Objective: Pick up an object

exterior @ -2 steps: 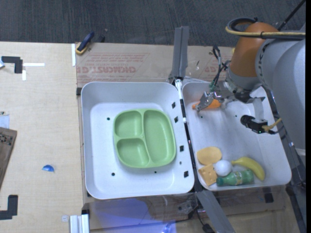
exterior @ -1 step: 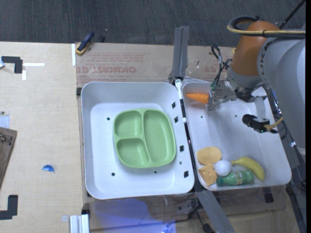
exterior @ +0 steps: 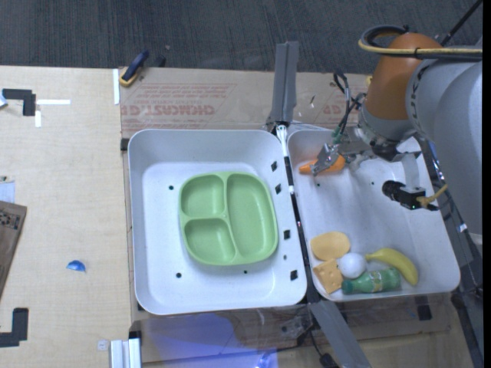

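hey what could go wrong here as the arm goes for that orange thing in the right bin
1. The orange object lies close to the right bin's left wall, so the claw could bump the wall or only nudge it.
2. The claw sits at the object's end, not over its middle, so any grip may be shallow and slip.
3. The banana, green bottle and white ball are crowded together; a dropped item could land among them.

The arm (exterior: 449, 90) runs off the frame at three o'clock, so its base cannot be seen. Its wrist covers the right bin's (exterior: 368, 205) corner at one o'clock. The gripper's (exterior: 331, 159) fingers merge with an orange item (exterior: 311, 167) there; the grip is too small to judge. The green bottle (exterior: 374, 282) partly hides behind the white ball (exterior: 352, 265).
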